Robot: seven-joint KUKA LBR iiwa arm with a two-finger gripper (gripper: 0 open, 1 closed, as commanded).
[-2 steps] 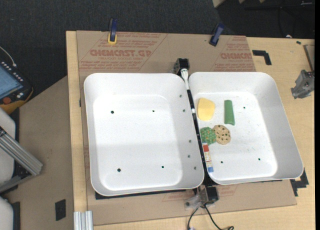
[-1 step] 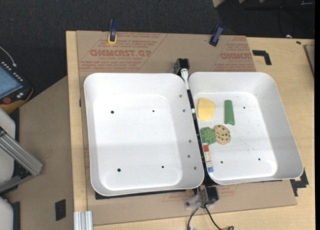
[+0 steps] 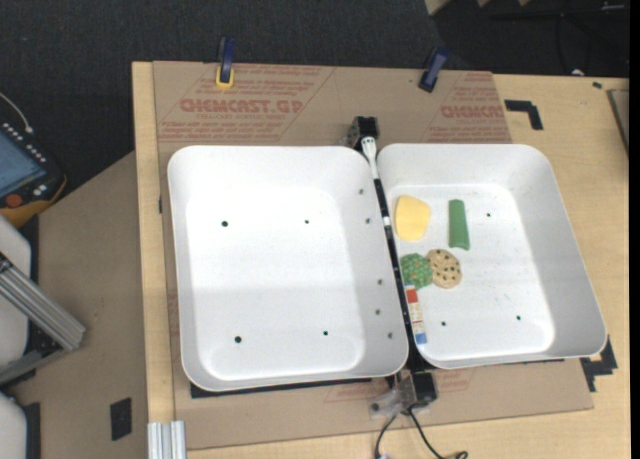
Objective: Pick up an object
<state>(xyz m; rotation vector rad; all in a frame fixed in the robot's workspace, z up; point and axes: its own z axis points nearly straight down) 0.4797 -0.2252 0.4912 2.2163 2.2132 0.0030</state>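
The right bin [image 3: 540, 247] holds several small objects near its left wall. A yellow rounded piece [image 3: 411, 217] lies beside a green stick [image 3: 458, 224]. Below them sit a green broccoli-like piece [image 3: 416, 270] and a round brown cookie [image 3: 445, 269], touching each other. A thin white, red and blue marker [image 3: 415, 315] lies along the bin's left wall, below the broccoli-like piece.
The left bin [image 3: 200, 247] sits beside the right one, joined along a black seam [image 3: 384, 237]. Both rest on a cardboard sheet [image 3: 300, 97] clamped at the back by two clips [image 3: 226, 65]. A metal rail [image 3: 40, 307] lies at the far left.
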